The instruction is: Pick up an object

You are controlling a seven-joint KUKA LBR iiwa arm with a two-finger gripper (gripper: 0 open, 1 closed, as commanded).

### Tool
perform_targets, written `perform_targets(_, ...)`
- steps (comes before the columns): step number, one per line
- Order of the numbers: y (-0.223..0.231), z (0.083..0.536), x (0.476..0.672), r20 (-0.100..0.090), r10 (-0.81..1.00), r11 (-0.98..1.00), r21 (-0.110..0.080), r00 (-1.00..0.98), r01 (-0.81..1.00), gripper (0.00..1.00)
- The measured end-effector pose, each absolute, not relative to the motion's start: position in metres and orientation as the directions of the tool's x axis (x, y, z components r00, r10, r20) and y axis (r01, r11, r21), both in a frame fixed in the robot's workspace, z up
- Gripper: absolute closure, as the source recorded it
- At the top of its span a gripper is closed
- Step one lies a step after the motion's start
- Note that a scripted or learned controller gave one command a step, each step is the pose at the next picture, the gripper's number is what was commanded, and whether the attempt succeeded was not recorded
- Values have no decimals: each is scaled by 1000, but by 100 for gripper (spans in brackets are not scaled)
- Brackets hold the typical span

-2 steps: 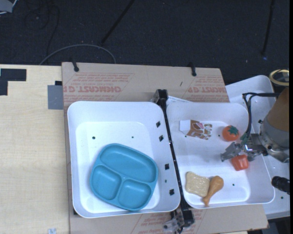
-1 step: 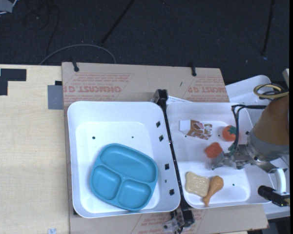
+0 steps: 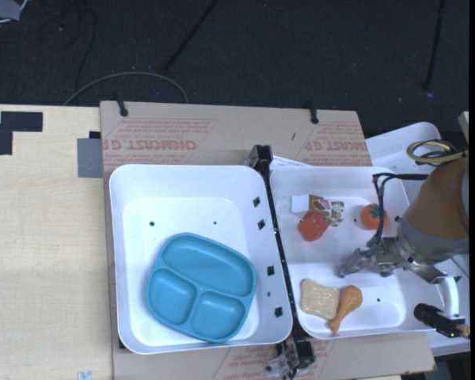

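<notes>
Reaching in low over the right bin [image 3: 396,311], my gripper [image 3: 350,266] sits just above the drumstick [image 3: 344,305]; I cannot tell its state. Beside the drumstick lies the bread slice [image 3: 318,298]; beyond it, a red tomato [image 3: 313,227], a printed card [image 3: 326,208], an orange fruit [image 3: 370,216]. I judge a centred, vertical descent onto the drumstick best. Cardboard [image 3: 222,137] behind the bins reads "CHEMCREST GP", inverted.

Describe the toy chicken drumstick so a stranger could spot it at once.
Look in the right white bin, along its near edge. The drumstick lies there, touching the slice of toast on its left. It alone is golden-brown and club-shaped, unlike the red and orange toys farther back.
</notes>
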State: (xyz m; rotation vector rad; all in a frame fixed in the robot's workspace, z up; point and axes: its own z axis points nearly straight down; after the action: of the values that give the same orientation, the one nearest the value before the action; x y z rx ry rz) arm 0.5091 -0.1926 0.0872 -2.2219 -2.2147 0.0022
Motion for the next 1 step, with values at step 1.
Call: perform_targets(1,-194,99,510,2,1000,-7,-2,7,1000,100)
